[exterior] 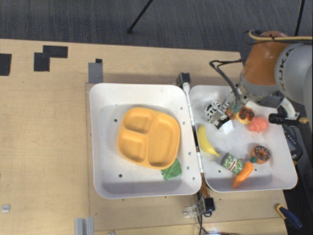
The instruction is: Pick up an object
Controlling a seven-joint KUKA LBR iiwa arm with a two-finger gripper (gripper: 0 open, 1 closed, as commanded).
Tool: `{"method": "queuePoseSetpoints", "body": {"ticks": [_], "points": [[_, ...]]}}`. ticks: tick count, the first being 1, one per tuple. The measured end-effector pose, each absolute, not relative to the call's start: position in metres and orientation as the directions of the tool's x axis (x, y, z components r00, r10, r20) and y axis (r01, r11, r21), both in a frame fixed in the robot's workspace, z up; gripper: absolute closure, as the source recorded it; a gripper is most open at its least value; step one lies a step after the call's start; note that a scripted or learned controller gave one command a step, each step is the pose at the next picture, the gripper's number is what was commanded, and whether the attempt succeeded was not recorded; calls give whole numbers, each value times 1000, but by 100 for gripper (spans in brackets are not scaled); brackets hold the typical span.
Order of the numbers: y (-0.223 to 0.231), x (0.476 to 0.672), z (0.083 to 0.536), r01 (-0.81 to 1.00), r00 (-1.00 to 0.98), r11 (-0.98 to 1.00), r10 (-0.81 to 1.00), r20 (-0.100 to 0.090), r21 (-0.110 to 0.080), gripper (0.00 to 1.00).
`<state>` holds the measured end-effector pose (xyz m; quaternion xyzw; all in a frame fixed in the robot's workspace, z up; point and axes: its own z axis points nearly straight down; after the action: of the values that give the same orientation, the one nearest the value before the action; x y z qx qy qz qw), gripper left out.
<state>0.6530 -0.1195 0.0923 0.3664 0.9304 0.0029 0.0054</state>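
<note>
My gripper [218,113] is low in the upper left part of the right bin [279,180], hanging from the grey arm with its orange band [261,62]. Just right of it lie a small red and orange toy [245,114] and a pink toy [258,124]. A yellow banana [206,144] lies below the gripper by the bin's left wall. Further down are a green can [232,163], an orange carrot [243,174] and a chocolate donut [260,153]. Nothing can be seen held in the gripper.
The left bin [105,131] holds a yellow divided plate [148,137] with a green leafy toy [172,170] tucked at its lower right corner. A metal divider [191,126] runs between the bins. Cables loop around the wrist.
</note>
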Motion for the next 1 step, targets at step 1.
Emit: {"method": "queuePoseSetpoints", "body": {"ticks": [1], "points": [[-120, 654, 102, 681, -732, 732, 681, -14, 11, 100]]}}
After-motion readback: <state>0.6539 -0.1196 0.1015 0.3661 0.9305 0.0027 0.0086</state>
